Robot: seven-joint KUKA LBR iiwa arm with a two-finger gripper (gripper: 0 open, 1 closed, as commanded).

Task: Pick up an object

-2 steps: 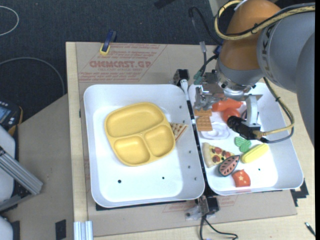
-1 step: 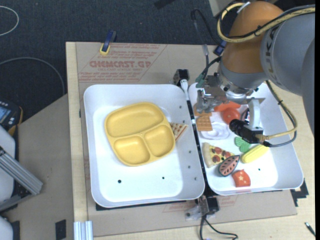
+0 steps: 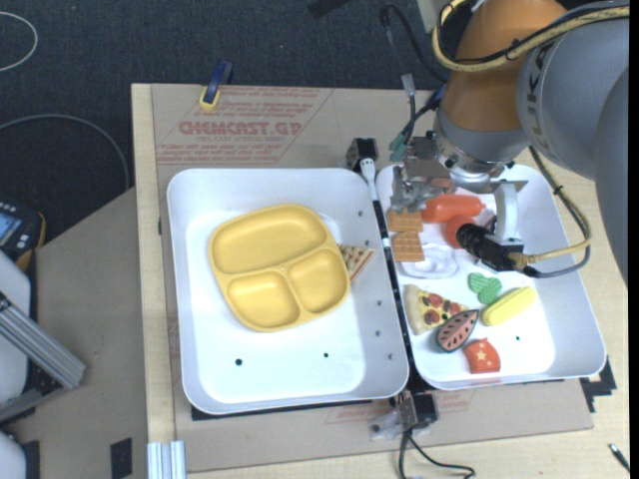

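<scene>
My gripper (image 3: 405, 200) hangs over the left part of the right bin (image 3: 574, 297), just above a tan waffle piece (image 3: 406, 239). An orange-red sausage-like toy (image 3: 451, 208) lies right beside the gripper, to its right. In front of them lie a white ruffled piece (image 3: 435, 261), a pizza slice (image 3: 426, 307), a green leafy toy (image 3: 485, 285), a yellow corn-like toy (image 3: 507, 305), a dark oval toy (image 3: 456, 331) and a red strawberry (image 3: 482, 356). Nothing is visibly held.
The left bin (image 3: 200, 357) holds a yellow divided plate (image 3: 278, 265) and a small waffle wedge (image 3: 355, 258) by the plate's right side. The wall between the bins (image 3: 391, 287) runs close to the gripper's left. A black cable (image 3: 539, 257) loops over the right bin.
</scene>
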